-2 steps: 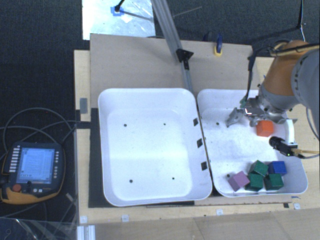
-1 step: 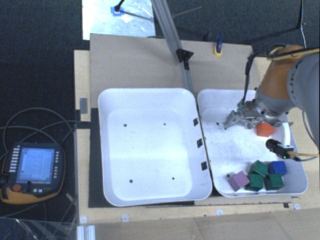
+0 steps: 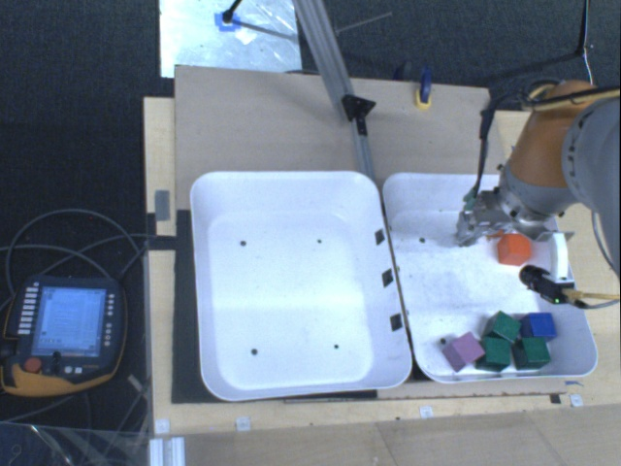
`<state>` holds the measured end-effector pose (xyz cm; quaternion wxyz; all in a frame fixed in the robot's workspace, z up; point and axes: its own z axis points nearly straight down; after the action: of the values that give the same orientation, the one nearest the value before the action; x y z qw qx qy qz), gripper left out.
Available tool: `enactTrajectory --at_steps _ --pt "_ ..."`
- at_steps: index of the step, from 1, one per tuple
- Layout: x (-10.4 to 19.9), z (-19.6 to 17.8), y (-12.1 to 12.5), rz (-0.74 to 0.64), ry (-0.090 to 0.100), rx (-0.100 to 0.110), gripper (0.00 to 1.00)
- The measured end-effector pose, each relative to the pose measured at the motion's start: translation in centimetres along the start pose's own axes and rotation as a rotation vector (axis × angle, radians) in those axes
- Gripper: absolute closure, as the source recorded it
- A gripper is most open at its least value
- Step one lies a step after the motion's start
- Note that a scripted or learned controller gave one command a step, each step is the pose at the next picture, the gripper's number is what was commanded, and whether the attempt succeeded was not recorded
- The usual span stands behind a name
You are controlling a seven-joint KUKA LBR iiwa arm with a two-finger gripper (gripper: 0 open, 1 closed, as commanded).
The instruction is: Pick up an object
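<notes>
Orange ball (image 3: 514, 249) rests in the right bin (image 3: 427, 260), just beside the gripper (image 3: 473, 231); finger state cannot be determined. Near the bin's front wall lie a purple block (image 3: 464, 350), green blocks (image 3: 500, 338) and a blue block (image 3: 539, 325).

surface (image 3: 291, 124): the tan board you see under everything | left white bin (image 3: 291, 280) rests on it | right white bin (image 3: 437, 260) sits just beside, rims touching | blue clamp (image 3: 424, 92) grips its far edge
</notes>
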<state>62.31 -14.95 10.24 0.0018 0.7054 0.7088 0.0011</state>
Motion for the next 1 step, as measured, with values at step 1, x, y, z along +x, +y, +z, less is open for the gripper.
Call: enactTrajectory --at_steps 1 --pt "-0.89 -4.93 0.28 0.002 -0.001 -0.003 1.00"
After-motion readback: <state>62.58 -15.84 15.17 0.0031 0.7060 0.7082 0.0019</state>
